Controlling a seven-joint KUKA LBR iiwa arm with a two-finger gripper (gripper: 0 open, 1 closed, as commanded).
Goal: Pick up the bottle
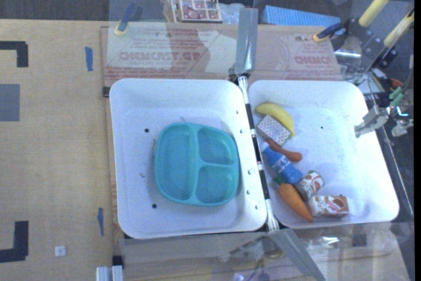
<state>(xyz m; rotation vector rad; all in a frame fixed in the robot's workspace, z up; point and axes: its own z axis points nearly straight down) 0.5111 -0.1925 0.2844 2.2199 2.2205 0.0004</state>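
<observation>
The bottle (pixel 281 168) is small and blue. It lies on its side in the right bin (pixel 342 154), close to the bin's left wall, between an orange-red sausage (pixel 287 152) and a carrot (pixel 294 201). My gripper (pixel 385 126) hangs at the right bin's right rim, well to the right of the bottle and apart from it. It is open, with nothing between its fingers.
In the right bin a banana (pixel 276 115) and a speckled grey block (pixel 273 130) lie above the bottle. A small can (pixel 310 182) and a red-and-white carton (pixel 327 205) lie below it. The left bin (pixel 131 141) holds a teal divided plate (pixel 197 164).
</observation>
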